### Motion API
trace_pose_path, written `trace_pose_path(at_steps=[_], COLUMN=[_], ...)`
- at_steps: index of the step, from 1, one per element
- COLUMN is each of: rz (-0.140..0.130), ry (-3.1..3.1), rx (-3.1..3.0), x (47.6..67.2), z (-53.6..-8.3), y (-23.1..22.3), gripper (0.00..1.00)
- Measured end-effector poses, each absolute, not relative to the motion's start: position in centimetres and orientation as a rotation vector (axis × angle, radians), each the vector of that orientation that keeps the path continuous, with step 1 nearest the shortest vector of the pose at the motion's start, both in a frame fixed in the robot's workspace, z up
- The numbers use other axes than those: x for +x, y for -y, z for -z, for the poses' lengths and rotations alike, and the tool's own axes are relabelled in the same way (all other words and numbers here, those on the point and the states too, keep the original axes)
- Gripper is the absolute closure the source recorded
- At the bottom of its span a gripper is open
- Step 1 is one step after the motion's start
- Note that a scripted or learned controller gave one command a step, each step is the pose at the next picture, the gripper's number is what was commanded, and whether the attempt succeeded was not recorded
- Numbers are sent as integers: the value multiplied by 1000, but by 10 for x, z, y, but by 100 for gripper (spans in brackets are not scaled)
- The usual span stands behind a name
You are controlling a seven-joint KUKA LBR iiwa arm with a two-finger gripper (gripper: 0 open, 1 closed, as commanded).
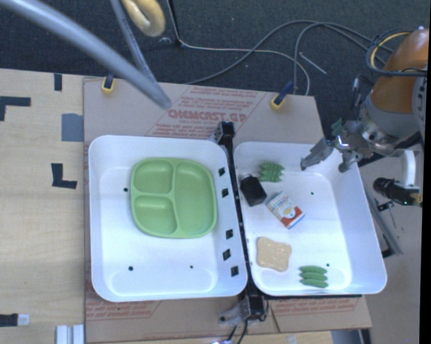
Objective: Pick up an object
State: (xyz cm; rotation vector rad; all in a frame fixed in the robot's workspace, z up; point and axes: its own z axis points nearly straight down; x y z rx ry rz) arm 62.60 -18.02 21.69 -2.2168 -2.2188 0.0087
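Over the right bin's [365, 236] far corner, gripper [329, 158] with fingers spread wide, gripping nothing, above green toy [270, 171], black block [253, 190], small carton [285, 210], tan bread slice [273, 254].

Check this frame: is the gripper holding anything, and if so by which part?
Nothing is held. The gripper hangs open over the right bin's far rim, apart from the objects lying inside.
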Motion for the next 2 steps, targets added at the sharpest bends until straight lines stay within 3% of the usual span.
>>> trace_pose_path(at_steps=[2], rz=[-7], ry=[2221], rx=[-2217], x=[619], z=[-119], y=[168], gripper=[0])
